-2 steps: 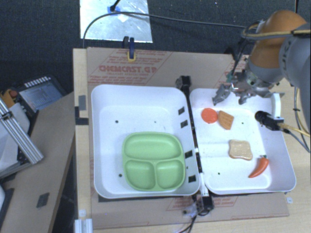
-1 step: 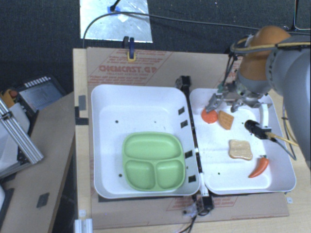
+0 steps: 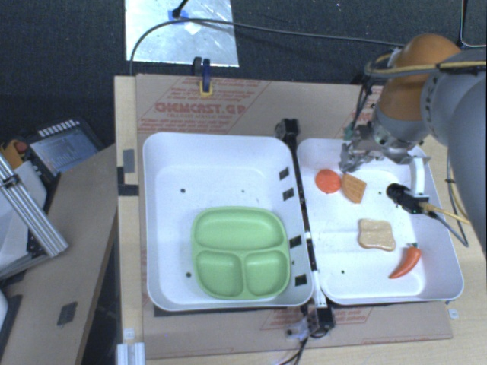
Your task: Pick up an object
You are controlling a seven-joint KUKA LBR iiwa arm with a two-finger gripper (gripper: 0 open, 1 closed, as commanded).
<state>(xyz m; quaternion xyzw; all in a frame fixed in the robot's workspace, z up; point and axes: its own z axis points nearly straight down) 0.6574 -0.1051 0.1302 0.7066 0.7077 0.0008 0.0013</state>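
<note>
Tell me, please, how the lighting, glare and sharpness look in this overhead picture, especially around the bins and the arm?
In the camera view, light is even and soft; the white bins show faint shadows under their rims. A reflective sheet at the top glares brightly. The green tray and toast piece are reasonably sharp, while the arm's orange band looks soft and the gripper is hard to resolve.

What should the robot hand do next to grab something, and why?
Probably dip straight down a little. The gripper hovers in the right bin, just above the tan cracker piece and beside the orange round piece, so that cracker looks closest to grab.
</note>
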